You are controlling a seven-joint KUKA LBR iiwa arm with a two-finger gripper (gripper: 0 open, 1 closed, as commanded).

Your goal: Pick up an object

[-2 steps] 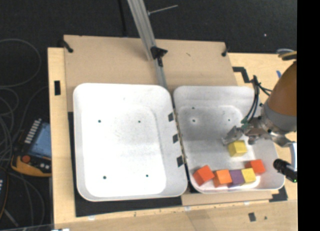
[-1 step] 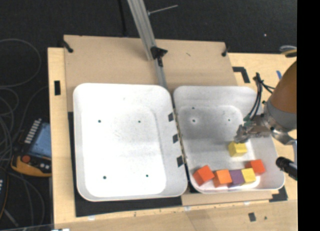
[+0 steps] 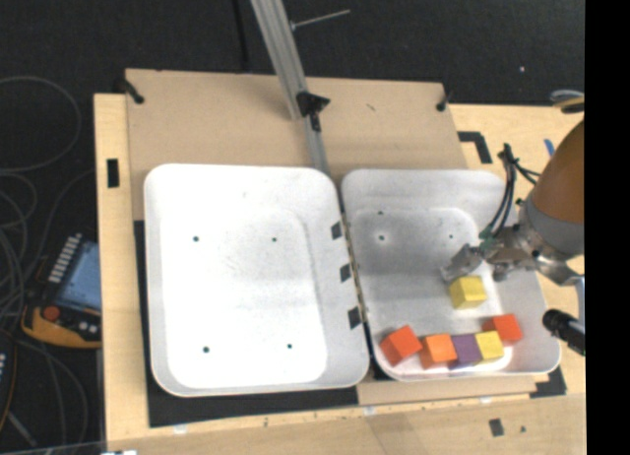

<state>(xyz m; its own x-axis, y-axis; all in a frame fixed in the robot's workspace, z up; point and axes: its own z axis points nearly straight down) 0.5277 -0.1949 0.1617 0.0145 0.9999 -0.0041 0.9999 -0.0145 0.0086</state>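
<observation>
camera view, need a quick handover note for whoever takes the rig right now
Pincer: low in the right white bin, just above the yellow cube; whether it grips anything cannot be told.
Things: yellow cube lies mid-bin. Along the near wall lie an orange-red block, an orange cube, a purple cube, a second yellow cube and a red-orange cube.
Done: nothing is seen lifted.
Left: grasp one object and raise it.

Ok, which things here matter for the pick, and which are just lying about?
For the job: pincer; yellow block just below it; row of blocks along the right bin's near edge.

Lying about: left bin; metal pole; handheld controller; cables.
</observation>
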